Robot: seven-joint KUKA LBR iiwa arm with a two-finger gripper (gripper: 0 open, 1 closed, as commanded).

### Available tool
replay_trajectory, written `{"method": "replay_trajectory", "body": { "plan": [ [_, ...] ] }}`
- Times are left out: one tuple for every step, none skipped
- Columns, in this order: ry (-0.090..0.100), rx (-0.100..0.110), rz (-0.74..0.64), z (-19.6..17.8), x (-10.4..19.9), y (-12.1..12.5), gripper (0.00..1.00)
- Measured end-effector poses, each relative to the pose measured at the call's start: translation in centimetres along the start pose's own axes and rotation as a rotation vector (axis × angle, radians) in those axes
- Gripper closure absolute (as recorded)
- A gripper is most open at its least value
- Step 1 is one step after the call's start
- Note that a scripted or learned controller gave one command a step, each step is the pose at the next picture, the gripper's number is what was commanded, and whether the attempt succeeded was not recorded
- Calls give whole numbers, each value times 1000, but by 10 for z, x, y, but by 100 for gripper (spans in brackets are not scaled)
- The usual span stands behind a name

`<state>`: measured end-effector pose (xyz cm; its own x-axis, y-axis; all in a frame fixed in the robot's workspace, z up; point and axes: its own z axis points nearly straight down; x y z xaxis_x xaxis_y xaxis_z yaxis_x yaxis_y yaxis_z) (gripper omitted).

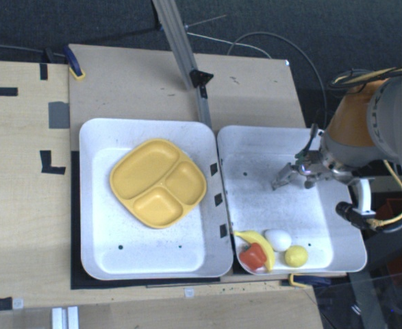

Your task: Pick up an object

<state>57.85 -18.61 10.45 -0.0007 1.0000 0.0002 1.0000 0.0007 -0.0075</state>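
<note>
My gripper [283, 179] hovers over the upper middle of the right bin [255, 149], reaching in from the right with nothing visibly in it. Along that bin's front edge lies a small cluster: a yellow banana [262, 242], a red piece [253, 256] against it, a white egg-shaped object [278, 239] and a small yellow lemon-like ball [296, 256]. The cluster sits well below and slightly left of the gripper, apart from it.
A yellow divided plate [158, 182] rests in the left bin [98, 204]. A grey metal pole [177, 29] slants down to the divider between the bins. Cables run behind the right bin.
</note>
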Motion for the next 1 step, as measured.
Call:
{"method": "replay_trajectory", "body": {
  "plan": [
    [-2, -6, -2, 16, 0, 0, 0]
  ]
}}
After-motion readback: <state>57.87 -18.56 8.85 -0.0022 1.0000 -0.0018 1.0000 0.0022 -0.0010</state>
